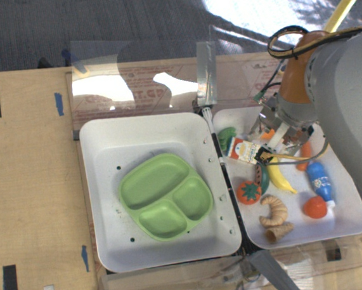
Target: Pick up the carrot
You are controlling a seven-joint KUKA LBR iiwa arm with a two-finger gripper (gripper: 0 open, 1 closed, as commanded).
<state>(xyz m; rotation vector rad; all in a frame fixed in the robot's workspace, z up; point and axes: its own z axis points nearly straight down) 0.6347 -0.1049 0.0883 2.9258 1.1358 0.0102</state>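
The carrot point(305, 150) peeks out just beside the gripper point(275, 140), whose grip cannot be told; banana point(280, 178) and blue bottle point(320, 182) crowd near

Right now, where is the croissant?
The croissant lies in the right bin, near its front edge, just below the tomato and left of the orange ball.

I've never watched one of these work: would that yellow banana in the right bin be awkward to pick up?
Probably somewhat. The banana looks like smooth, glossy toy plastic, so likely stiff, light, and slippery between fingers. Its curved shape may pivot or slide if nudged. The strawberry and blue bottle lie close, leaving little room.
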